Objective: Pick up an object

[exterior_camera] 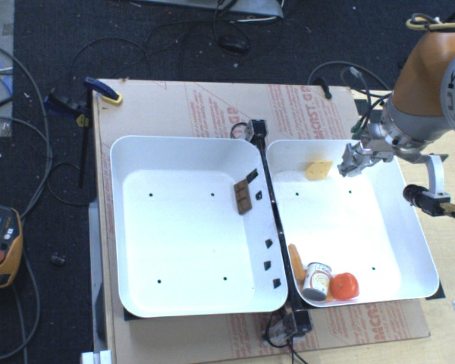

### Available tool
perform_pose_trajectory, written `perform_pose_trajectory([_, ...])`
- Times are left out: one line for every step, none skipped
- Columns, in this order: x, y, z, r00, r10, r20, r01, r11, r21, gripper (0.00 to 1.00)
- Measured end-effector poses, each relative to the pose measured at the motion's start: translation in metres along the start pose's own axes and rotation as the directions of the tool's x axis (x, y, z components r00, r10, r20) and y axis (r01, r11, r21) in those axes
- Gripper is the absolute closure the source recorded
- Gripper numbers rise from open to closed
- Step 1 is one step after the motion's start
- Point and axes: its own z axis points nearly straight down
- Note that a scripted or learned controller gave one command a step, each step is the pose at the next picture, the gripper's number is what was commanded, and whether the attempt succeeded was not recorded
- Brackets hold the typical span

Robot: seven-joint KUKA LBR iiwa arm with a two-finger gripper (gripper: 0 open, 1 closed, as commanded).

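Pale yellow sponge-like wedge (318, 171) lying near far wall of right white bin (387, 226), just beside pincer (351, 163); pincer spread or shut: cannot tell. Best centred over wedge, lowered straight, closed across narrow sides.

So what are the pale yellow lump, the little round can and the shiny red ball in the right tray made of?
The pale yellow lump looks like matte foam or sponge: soft, dull edges, though it could be plastic. The little round can seems to be metal with a printed label, judging by its pale rim. The shiny red ball looks like glossy plastic, tomato-like, with a bright highlight.
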Motion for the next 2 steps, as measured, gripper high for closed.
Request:
perform_pose_trajectory([0.000,0.001,-0.053,1.000,0.000,0.000,0.000,1.000,-0.001,1.00])
perform_pose_trajectory([0.049,-0.019,-0.059,1.000,-0.003,-0.002,0.003,1.000,0.003,1.00])
